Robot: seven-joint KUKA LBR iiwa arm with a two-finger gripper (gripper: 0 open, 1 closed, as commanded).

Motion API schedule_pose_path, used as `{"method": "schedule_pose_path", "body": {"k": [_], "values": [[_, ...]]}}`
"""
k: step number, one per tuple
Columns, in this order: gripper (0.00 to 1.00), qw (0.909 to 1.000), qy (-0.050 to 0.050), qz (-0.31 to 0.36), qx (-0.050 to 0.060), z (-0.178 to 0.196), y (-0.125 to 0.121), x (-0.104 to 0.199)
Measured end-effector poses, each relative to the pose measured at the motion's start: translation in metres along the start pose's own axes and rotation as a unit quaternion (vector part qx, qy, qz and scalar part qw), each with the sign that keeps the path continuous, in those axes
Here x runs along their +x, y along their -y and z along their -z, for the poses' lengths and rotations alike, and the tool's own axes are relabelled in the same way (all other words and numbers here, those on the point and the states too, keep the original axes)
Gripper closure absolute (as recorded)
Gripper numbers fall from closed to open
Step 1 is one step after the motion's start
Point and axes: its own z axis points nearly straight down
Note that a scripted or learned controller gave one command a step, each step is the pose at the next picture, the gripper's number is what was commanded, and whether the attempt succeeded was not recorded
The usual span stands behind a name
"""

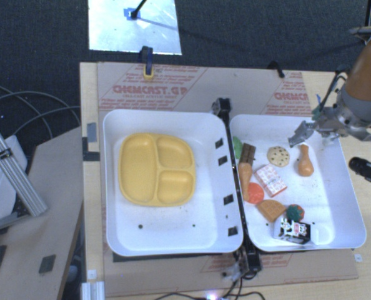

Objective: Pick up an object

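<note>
My gripper (311, 136) hangs open over the far side of the right bin (341, 195), with nothing between its fingers. Just below it lies a tan toy drumstick (305, 160), and a round cookie (277, 156) sits to its left. Further toys fill the bin's left half: a brown chocolate bar (247, 153), an orange carrot (245, 175), a green piece (237, 147), a pink-and-white packet (270, 180), a red-orange tomato (254, 193), a tan wedge (272, 209) and a black-and-white carton (294, 230) with a teal item (295, 213) above it.
The left bin (173, 236) holds a yellow divided tray (157, 169). A black hinge strip (230, 186) runs between the bins. Bare white floor lies in the right bin's right half. The arm (366, 83) comes in from the upper right.
</note>
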Motion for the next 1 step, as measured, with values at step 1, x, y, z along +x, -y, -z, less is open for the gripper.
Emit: {"method": "schedule_pose_path", "body": {"k": [1], "values": [[0.00, 1.0000, -0.003, -0.004, 0.006, -0.1061, 0.1152, -0.0084]]}}
